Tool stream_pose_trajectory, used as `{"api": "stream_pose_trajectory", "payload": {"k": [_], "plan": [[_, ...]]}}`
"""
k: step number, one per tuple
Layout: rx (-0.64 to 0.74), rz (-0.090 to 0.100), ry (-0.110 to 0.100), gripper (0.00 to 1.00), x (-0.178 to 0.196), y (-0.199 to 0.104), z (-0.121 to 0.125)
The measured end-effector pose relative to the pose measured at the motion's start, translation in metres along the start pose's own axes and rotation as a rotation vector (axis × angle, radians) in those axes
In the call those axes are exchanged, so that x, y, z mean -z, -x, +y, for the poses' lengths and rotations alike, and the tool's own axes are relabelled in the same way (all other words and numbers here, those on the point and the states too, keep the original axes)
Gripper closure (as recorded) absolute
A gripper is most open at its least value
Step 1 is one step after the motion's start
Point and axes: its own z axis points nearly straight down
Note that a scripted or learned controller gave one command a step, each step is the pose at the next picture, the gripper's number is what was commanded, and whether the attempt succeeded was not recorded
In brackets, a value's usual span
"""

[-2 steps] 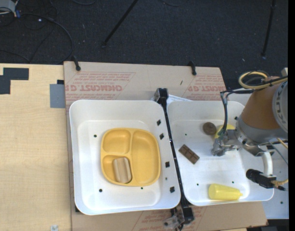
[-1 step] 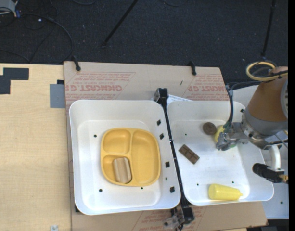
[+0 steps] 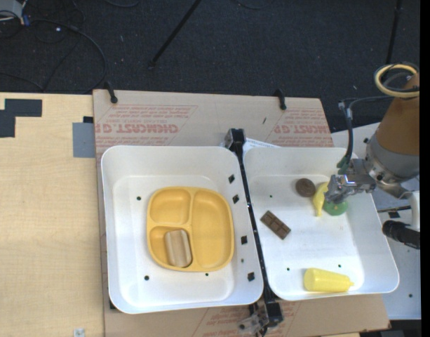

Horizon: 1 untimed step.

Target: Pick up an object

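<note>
The gripper (image 3: 335, 194) was down in the right bin (image 3: 372, 272), right by a banana (image 3: 318, 200) and green thing (image 3: 334, 207); honestly couldn't tell its state.

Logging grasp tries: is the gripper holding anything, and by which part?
Cannot be told. The gripper sits over the small yellow banana-shaped piece and round green object; no hold shows.

- Yellow divided plate (image 3: 213, 225) sits in the left bin (image 3: 123, 223).
- Tan bread slice (image 3: 177, 248) lies in its 7 o'clock compartment.
- Cardboard sheet (image 3: 165, 121) lies under both bins.
</note>
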Motion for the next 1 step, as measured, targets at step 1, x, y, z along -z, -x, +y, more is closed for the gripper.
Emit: {"api": "stream_pose_trajectory", "payload": {"k": [1], "plan": [[0.0,0.0,0.0,1.0,0.0525,0.0007,0.0013]]}}
